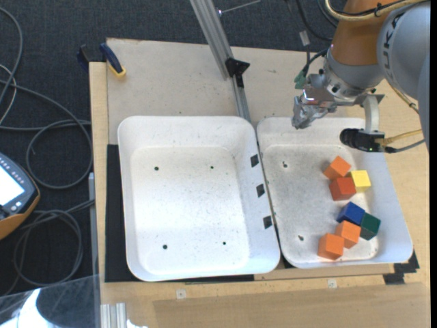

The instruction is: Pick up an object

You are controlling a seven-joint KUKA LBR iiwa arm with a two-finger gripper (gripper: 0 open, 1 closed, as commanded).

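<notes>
Above the bench: a grey KUKA arm with an orange band reaches in from the right, over the far edge of the right-hand shallow white bin [273, 203].
Gripper: the two-finger metal gripper [301, 120] hangs at that bin's far rim, near its left corner; nothing shows between its tips, and I cannot tell whether the pincer is apart or together.
Task's things: a cluster of small blocks lies on the near-right side of the right-hand bin, well apart from the gripper.
Far group: an orange block [338, 167], a red-orange cube [342, 187] and a small yellow cube [360, 178] sit touching or just beside one another.
Near group: a blue cube [354, 212], a dark green cube [370, 225] and two orange cubes [349, 232] [331, 246] are bunched by the bin's near rim.
Left of the right-hand bin: a second shallow white bin [136, 142], touching it.
Beyond both bins: a slanted grey metal pole [215, 29] rises from the bench.
</notes>
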